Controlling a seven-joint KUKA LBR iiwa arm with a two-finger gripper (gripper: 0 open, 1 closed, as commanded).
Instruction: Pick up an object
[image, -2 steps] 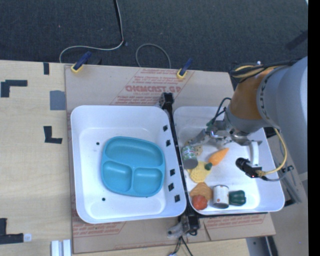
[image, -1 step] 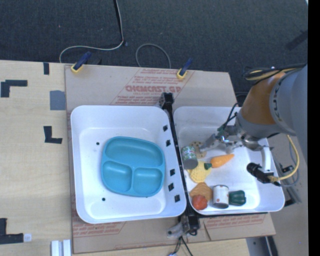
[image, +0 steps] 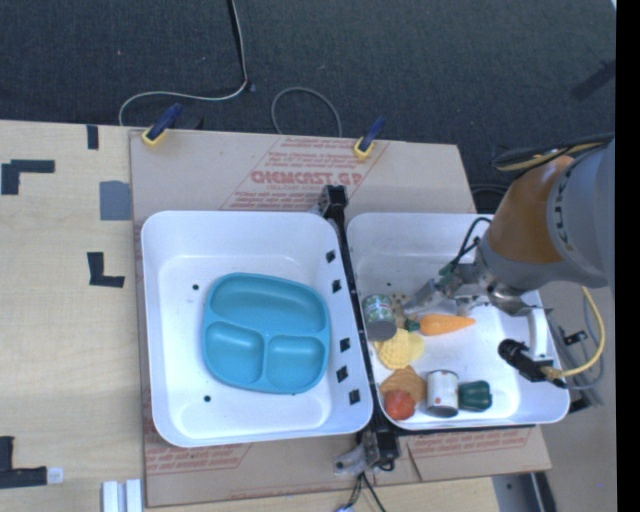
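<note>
Gripper (image: 432, 296): I see it low in the right white bin (image: 400, 235); I cannot tell its state.
Orange plastic carrot (image: 446, 324): just beside the gripper, lying flat, long axis left-right, tip pointing right.
Neighbours: silver metal can (image: 379, 315) to the left; yellow ridged piece (image: 399, 350) just below; tan-and-red item (image: 401, 394), grey cylinder (image: 441, 392), dark green block (image: 474, 395) along the near wall.
Left white bin (image: 170, 250): I note a blue compartment tray (image: 266, 333).

Two bins (image: 160, 300), one tray (image: 266, 333)
</note>
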